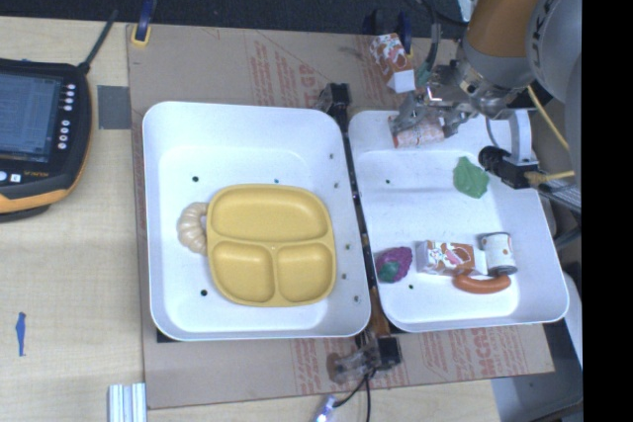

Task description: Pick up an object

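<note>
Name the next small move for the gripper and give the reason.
Probably raise the gripper slowly and check. It sits low at the far edge of the right bin, over a reddish-white item, but whether the jaws hold it is unclear. The green piece lies apart, nearer the camera.

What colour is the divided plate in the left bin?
Pale yellow; the divided plate shows plainly in the camera view.
</note>
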